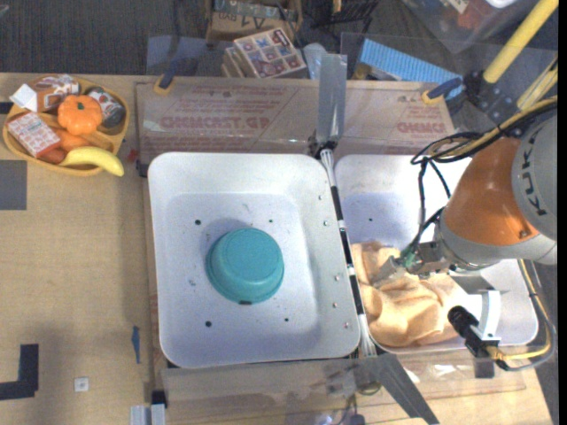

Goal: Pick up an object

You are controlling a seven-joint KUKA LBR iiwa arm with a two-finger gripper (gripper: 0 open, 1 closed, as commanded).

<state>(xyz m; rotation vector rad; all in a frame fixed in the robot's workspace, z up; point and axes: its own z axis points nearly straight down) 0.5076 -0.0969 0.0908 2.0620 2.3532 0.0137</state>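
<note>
A teal bowl (246, 265) lies upside down in the middle of the left bin (177, 193). A crumpled tan cloth (399, 308) lies in the front left part of the right bin (372, 193). My gripper (396, 268) is low over the cloth's upper edge, reaching in from the right under the arm's orange band (485, 206). Its fingertips press into or sit against the cloth, and I cannot make out how they stand.
A yellow bowl (62, 127) with toy fruit and a banana sits at the far left of the bench. A metal divider (332, 104) rises between the bins at the back. Black cables (434, 184) hang over the right bin.
</note>
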